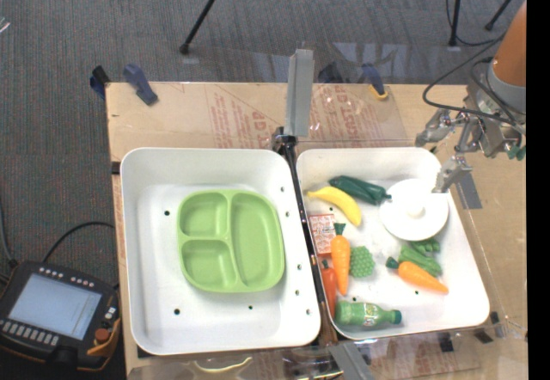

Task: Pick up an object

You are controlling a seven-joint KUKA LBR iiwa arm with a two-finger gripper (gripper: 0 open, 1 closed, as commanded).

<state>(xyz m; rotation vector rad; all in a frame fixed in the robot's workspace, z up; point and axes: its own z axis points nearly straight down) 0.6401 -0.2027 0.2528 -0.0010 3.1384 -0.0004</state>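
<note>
- Tool [458, 165] sits over the right bin's [477, 284] far right rim, just beside the white plate [414, 210]; nothing visible between the fingers, but can't tell how wide they're set.
- Right bin holds: white plate, dark green pepper [361, 189] touching the plate's left edge, banana [337, 200] just in front of the pepper.
- Carrot [341, 264] upright mid-bin, bumpy green piece [362, 261] beside it.
- Second carrot [419, 277] near the right wall, green pods [421, 253] just behind it.
- Green bottle [366, 314] lying flat at the near edge.
- Left bin [146, 301] holds a green divided tray [230, 241].
- Both bins rest on the counter [172, 116].
</note>
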